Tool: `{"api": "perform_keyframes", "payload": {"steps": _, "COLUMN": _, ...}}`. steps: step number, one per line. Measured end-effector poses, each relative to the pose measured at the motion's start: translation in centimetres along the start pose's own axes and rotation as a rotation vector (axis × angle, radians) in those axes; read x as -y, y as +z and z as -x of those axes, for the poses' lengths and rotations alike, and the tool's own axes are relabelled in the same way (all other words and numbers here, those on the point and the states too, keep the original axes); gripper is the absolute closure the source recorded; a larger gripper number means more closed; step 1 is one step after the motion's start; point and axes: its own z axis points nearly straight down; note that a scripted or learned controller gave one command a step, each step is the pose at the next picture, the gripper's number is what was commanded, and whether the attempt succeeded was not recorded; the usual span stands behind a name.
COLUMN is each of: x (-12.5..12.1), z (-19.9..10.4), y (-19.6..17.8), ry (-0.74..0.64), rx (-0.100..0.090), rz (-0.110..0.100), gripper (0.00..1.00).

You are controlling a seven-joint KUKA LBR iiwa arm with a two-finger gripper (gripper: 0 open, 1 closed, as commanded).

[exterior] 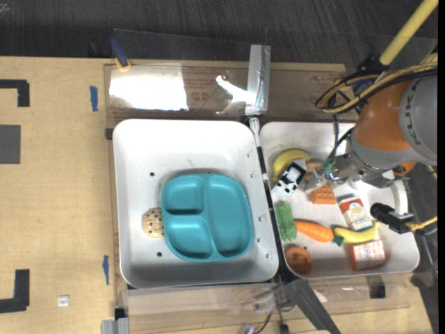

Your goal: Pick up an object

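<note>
My gripper (324,174) hangs low over the right bin (407,259), in its upper middle, below the arm's orange band (381,125). It sits just above an orange waffle-like piece (322,196) and right of a black-and-white block (290,178). A yellow banana (285,160) curves along the bin's upper left. A carrot (313,230), a green pod (286,220), a round orange fruit (299,258), a white carton (355,212), a small yellow piece (358,234) and a red can (366,255) lie lower in the bin. I see nothing held.
The left bin (132,152) holds a teal divided plate (206,216) with a cookie (152,222) at its left side. A metal divider (257,78) stands behind the bins. Cables (344,92) loop near the arm at the upper right.
</note>
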Motion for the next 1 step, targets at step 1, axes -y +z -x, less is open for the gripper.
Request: {"api": "perform_keyframes", "payload": {"steps": 1, "x": -1.25, "z": -6.95, "y": -9.31, "ry": -0.031, "rx": -0.004, "rz": -0.003, "gripper": 1.0}}
